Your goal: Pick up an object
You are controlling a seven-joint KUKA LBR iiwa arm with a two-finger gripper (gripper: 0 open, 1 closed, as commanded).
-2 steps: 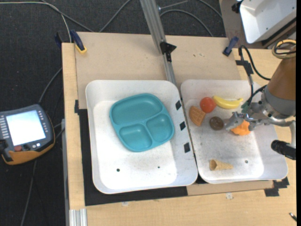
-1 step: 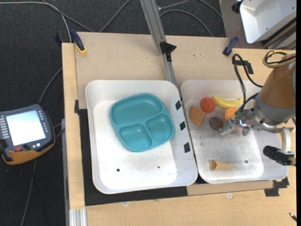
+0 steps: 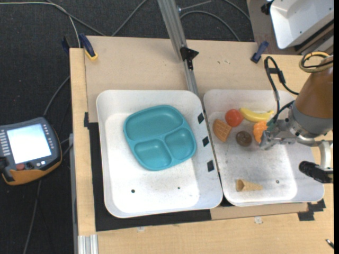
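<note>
Near right bin's [image 3: 296, 194] top edge, gripper [image 3: 266, 138] low among toys. Orange piece [image 3: 258, 132] touching it on left side, under banana [image 3: 256, 114]. Grip on it: cannot tell.

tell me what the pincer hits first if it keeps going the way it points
Likely the orange object right at the pincer, then the brown ball; depth is unclear.

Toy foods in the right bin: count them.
6: tomato, banana, waffle cone, brown ball, orange piece beside the gripper, cone in front. The arm may hide others.
</note>
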